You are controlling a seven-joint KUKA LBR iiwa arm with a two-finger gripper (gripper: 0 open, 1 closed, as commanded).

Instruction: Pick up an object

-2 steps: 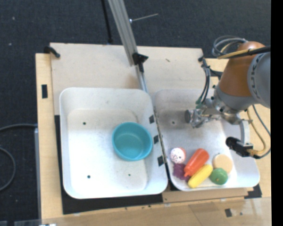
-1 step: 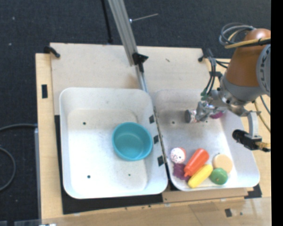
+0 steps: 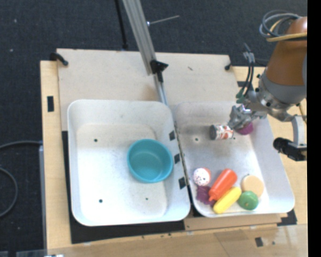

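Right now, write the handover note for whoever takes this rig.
Gripper: low in the right bin, at the small can lying on its side; grip unclear.
Purple item just beside the gripper.
Toy food clustered at the right bin's near edge: carrot, banana, green fruit, white ball.
Blue bowl in the left bin.
Done: nothing lifted.
Left: grasp and lift one item.

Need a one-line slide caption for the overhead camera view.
Gripper low in the right bin by a small can; toy food clustered near its front edge; teal bowl in the left bin.
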